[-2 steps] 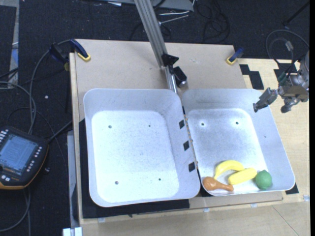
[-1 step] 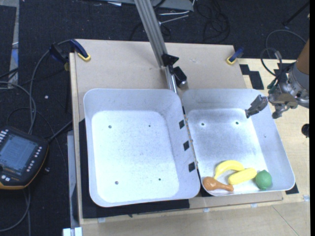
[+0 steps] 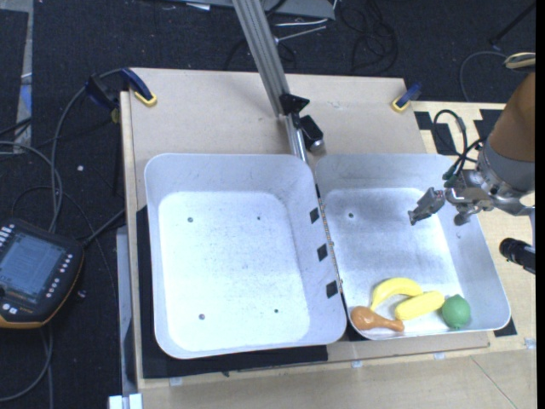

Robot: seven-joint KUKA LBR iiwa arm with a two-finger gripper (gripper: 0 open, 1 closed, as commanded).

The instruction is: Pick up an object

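The arm (image 3: 515, 135) is reaching in from the right edge of the view, and its gripper (image 3: 443, 204) is hanging over the upper right part of the right bin (image 3: 375, 207), with its two fingers standing apart and nothing between them. One finger (image 3: 423, 207) is pointing toward the middle of the bin, the other sitting closer to the bin's right wall. The things to pick are lying together along the near edge of the right bin, well apart from the gripper: a yellow banana (image 3: 394, 290) is curving above a second yellow piece (image 3: 420, 305) that is touching it, an orange-brown drumstick-shaped toy (image 3: 375, 319) is lying just to their left against the bin's corner, and a green ball (image 3: 456, 312) is sitting just to their right. The left bin (image 3: 230, 258) is sitting beside the right one on the wooden bench (image 3: 213, 113).
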